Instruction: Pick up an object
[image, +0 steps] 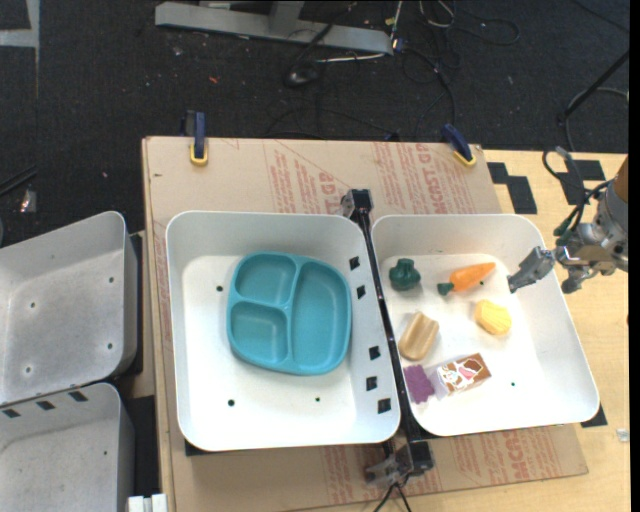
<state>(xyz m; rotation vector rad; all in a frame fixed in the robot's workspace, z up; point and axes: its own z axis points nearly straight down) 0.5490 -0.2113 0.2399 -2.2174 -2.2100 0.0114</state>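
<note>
You're at the approach step — nothing picked yet. Gripper (546, 268) sits at the right bin's (575, 350) right wall, fingers spread apart w/ nothing between them. Nearest target: yellow piece (492, 318), inside that bin just left of the gripper. Next move — swing in over it, then descend.

Fixed overhead camera, slanted down on both bins (270, 225)

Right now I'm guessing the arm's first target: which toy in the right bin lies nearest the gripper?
The yellow toy. It sits closest to the gripper at the bin's right edge; the orange carrot is slightly farther, the green piece farther left.
</note>
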